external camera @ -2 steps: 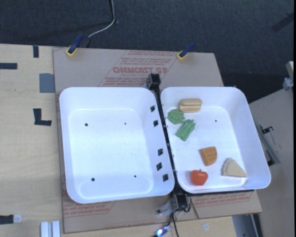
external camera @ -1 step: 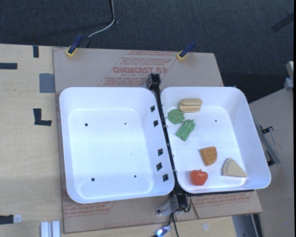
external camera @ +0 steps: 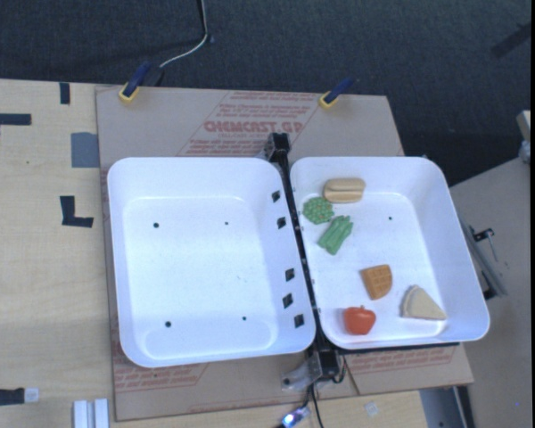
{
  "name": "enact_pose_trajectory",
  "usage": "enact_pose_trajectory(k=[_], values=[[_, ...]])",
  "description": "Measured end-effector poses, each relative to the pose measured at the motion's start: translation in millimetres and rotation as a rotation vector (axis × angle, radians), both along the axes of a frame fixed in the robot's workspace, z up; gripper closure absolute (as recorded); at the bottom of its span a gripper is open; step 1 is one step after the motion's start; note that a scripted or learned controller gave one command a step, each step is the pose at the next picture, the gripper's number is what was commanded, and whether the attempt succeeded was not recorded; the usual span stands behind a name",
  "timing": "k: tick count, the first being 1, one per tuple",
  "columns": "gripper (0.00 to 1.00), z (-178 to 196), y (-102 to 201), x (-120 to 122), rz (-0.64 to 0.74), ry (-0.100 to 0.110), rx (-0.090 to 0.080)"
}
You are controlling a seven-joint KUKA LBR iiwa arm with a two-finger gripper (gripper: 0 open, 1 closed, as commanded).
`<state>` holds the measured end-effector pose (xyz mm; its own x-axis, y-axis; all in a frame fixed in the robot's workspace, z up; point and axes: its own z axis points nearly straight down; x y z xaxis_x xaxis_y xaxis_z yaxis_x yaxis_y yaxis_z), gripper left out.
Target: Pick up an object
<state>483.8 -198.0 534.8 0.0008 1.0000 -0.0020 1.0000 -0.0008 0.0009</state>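
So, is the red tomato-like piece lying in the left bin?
No, the red piece lies in the right bin, near its front edge, beside the orange piece and the pale wedge.

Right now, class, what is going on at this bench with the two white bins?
Nothing is being handled yet. Six toy foods lie loose in the right-hand white bin: a tan bread roll, a round green vegetable, a long green pod, an orange wedge, a red tomato and a pale cheese-like wedge.
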Motion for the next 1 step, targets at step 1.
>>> enact_pose_trajectory(k=[1], values=[[0.0,0.0,3.3,0.1,0.001,0.0,0.001]])
